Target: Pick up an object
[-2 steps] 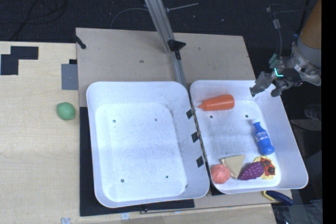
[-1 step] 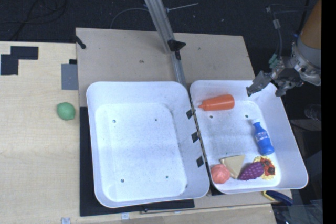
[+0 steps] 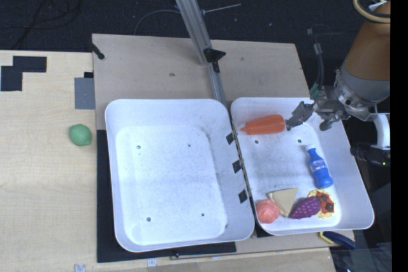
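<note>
In the right bin (image 3: pixel 357 200) an orange carrot-shaped piece (image 3: pixel 262 125) lies near the far left corner. A small blue bottle (image 3: pixel 318 167) lies right of the middle. Along the near edge sit a pink ball (image 3: pixel 266 211), a tan wedge (image 3: pixel 284 199), purple grapes (image 3: pixel 307 206) and a yellow-orange item (image 3: pixel 326 203). My gripper (image 3: pixel 310 123) hovers over the bin's far right part, just right of the carrot. It is open, with nothing between its dark fingers (image 3: pixel 296 118).
The left bin (image 3: pixel 115 137) sits beside the right one, joined by black clips (image 3: pixel 236 165). A green ball (image 3: pixel 80 135) rests on the bench to the left. A slanted aluminium bar (image 3: pixel 194 16) rises behind the bins.
</note>
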`<state>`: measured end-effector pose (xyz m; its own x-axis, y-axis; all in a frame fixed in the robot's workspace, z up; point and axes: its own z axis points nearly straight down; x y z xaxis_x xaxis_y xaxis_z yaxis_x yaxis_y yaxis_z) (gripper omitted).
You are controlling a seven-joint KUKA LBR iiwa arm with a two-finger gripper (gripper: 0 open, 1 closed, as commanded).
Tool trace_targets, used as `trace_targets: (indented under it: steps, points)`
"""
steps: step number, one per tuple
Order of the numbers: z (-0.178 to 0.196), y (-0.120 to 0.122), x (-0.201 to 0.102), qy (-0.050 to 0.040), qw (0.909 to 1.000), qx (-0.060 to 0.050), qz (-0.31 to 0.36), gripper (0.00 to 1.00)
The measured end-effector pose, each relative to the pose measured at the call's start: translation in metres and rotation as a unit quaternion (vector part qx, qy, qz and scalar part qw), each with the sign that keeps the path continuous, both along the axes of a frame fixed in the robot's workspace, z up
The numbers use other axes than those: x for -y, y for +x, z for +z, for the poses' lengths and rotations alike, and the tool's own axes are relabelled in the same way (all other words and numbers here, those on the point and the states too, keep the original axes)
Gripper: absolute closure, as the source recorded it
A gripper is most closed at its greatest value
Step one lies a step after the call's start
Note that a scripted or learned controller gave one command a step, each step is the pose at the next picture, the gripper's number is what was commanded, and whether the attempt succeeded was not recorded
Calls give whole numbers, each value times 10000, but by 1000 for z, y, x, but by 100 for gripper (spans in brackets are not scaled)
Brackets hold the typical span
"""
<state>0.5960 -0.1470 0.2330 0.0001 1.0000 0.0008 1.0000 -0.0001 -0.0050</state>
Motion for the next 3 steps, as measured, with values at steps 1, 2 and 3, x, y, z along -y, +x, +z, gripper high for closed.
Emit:
trace_targets:
  steps: [1, 2, 3]
  points:
    - [-63, 2, 2, 1, 10000, -6, 3, 0]
    - [-105, -1, 2, 0, 10000, 4, 3, 0]
    - [-93, 0, 4, -4, 10000, 20, -8, 100]
